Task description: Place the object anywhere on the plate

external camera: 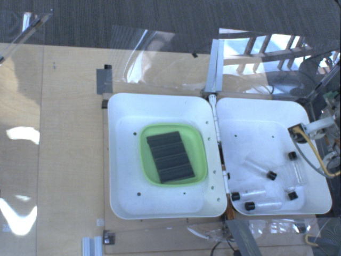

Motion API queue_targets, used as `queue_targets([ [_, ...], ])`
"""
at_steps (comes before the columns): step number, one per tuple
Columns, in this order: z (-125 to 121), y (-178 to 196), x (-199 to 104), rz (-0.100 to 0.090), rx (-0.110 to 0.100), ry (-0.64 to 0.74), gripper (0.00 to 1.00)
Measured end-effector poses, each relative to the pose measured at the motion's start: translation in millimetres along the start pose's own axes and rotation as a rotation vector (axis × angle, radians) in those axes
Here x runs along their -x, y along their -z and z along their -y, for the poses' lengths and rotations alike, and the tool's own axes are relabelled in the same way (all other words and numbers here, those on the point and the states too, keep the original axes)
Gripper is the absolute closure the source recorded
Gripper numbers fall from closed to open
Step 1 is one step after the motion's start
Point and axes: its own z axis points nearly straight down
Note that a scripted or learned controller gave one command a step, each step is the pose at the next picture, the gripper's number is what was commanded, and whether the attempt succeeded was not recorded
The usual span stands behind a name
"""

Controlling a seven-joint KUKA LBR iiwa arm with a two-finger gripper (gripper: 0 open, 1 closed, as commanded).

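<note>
A dark grey ridged block (pixel 170 157) lies flat in the middle of the green square plate (pixel 200 152), which sits in the left bin (pixel 121 159). Nothing touches the block. My gripper (pixel 331 143) is at the far right edge of the right bin (pixel 250 119), largely cut off by the frame, well away from the plate and above the bin's right rim.
Several clear plastic tubes with black caps lie in the right bin, one near its middle (pixel 259 168), one upright-looking at the right (pixel 294 169), others along the front (pixel 256 204). A metal divider (pixel 214 71) stands behind the two bins.
</note>
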Motion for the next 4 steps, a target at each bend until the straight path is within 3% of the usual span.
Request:
queue_targets([
  [2, 3.3, 3.3, 16.4, 0.0, 0.001, -0.021, 0.0],
  [3, 31.5, -5.2, 10.2, 0.002, -0.002, -0.021, 0.0],
  [4, -4.3, -57.1, -18.6, 0.003, -0.002, -0.003, 0.0],
])
